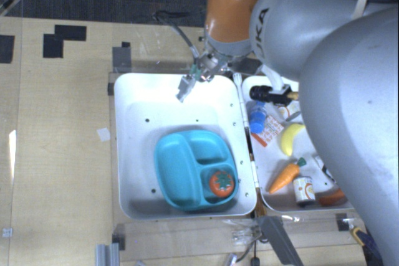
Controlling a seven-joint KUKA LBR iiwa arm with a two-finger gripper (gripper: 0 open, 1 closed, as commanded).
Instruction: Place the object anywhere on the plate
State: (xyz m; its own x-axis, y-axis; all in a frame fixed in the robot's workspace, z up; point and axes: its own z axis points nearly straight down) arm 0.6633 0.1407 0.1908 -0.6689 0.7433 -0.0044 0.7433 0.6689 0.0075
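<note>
Grey arm casing [349,109] looms closest, covering much of the right bin [283,204]. Beyond it the orange band [227,3] leads down to the pincer [187,85], which hangs over the far edge of the left bin [134,134] — whether it is open or closed I cannot tell. An orange tomato-like object [221,182] sits in the blue plate's [181,171] small compartment — well apart from the pincer. A carrot [283,176], banana [291,138] and bottle [257,116] lie in the right bin.
</note>
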